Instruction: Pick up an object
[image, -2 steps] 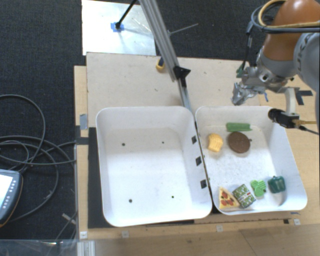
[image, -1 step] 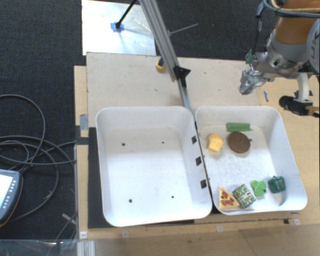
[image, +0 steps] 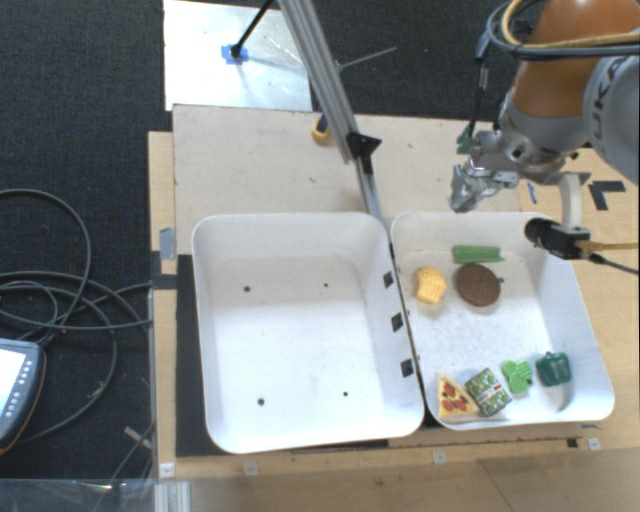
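Hovering above the far rim of the right bin (image: 585, 300), the end effector (image: 468, 195) carries nothing that I can see; whether it is released or clenched I cannot tell from this slant. The arm (image: 560, 90) comes in from the right, so I judge this a pre-grasp station, high enough to clear the bin wall.

Camera view, contents: every candidate lies in the right bin. Green bar (image: 476, 254) is nearest the end effector, just beside the brown disc (image: 478, 285); yellow block (image: 431, 286) sits near the divider. Along the near wall: pizza slice (image: 455, 397) touching the green box (image: 488, 391), then a light green piece (image: 517, 375) and a dark green piece (image: 553, 369), bunched, probably slid there against the slope of the wall.

The left bin (image: 215, 300) holds no object.

Judgement: no pick yet. The bar and disc look like the easiest targets; the near cluster crowds the wall and invites a miss.
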